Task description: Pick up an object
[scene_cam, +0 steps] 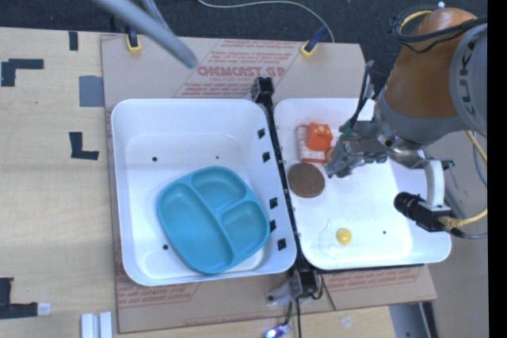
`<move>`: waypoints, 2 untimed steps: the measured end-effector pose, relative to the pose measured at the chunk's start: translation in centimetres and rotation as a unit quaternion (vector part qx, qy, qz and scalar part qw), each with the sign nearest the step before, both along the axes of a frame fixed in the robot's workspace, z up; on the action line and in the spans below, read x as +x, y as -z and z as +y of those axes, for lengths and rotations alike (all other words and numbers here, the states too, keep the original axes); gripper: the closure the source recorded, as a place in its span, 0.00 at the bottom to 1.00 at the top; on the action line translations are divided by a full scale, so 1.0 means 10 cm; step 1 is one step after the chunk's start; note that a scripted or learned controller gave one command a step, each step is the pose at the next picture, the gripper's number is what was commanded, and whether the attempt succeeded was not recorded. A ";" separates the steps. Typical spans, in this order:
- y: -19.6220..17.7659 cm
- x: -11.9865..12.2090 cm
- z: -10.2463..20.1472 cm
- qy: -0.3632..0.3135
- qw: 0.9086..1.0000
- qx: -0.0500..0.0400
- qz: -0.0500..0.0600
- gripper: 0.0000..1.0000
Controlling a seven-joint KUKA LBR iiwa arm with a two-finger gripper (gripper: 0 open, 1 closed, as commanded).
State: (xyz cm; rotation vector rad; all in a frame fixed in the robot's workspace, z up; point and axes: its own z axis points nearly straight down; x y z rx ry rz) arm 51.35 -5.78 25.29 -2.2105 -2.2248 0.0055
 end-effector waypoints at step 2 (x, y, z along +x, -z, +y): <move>0.15 0.18 1.09 0.000 1.000 -0.001 0.001 1.00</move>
